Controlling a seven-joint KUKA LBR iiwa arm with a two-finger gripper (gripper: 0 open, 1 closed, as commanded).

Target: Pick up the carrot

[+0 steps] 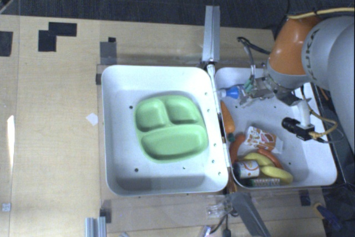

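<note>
Left of claw, just below, carrot lies along right bin's left wall. Claw state: you cannot tell. Carrot likely stiff, light, smooth; grip mid-length, across its width.

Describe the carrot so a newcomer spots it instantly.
Take the right bin, not the one holding the green tray. Along its left wall lies the carrot: a slim, plain orange taper, above the bananas and the printed packet.

Grey arm, orange band
</note>
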